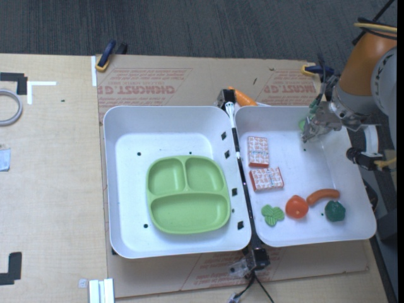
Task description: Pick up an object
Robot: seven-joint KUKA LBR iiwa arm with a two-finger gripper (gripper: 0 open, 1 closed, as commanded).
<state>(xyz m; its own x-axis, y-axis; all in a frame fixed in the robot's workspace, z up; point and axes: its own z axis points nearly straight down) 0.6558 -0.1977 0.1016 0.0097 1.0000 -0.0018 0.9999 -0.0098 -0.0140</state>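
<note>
White bins sit side by side: the left bin [120, 188], well left of the gripper [310, 130], holds a green divided plate [187, 193]; the right bin [353, 226] lies under the gripper. Whether the gripper is open or closed cannot be told. Below-left of it lie two small printed boxes [258, 151], and farther below an orange sausage [322, 196], tomato [296, 207], green leaf [273, 214] and broccoli [335, 211].
</note>
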